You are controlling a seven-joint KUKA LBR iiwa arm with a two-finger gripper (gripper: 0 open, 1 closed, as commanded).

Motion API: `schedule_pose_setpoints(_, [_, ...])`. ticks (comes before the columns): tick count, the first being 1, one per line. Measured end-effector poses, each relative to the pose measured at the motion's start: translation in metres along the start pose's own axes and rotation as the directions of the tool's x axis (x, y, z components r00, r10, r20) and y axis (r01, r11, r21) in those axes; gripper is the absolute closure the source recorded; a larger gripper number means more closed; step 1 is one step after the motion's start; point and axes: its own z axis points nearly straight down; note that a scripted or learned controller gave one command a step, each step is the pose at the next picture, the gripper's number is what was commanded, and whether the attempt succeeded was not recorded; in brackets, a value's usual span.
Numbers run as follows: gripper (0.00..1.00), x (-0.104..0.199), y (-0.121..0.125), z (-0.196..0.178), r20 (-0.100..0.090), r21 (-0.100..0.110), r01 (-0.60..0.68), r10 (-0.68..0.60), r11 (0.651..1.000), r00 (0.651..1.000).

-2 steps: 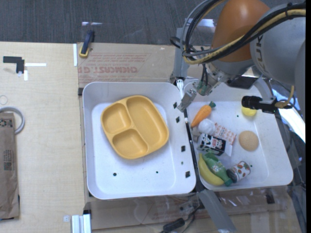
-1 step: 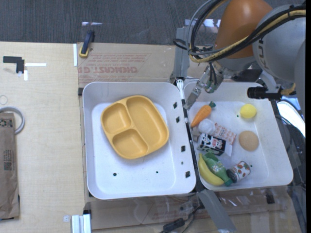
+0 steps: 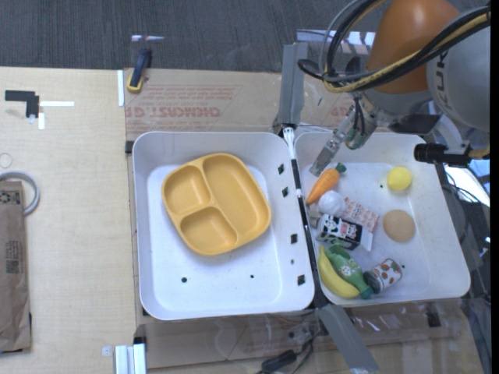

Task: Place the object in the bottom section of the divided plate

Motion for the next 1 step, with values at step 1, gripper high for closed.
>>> schedule_pose_setpoints(1, [0.00, 0.0481, 0.0551, 0.0037, 0.001, 0.004, -0.625, 0.625, 0.781, 0.781])
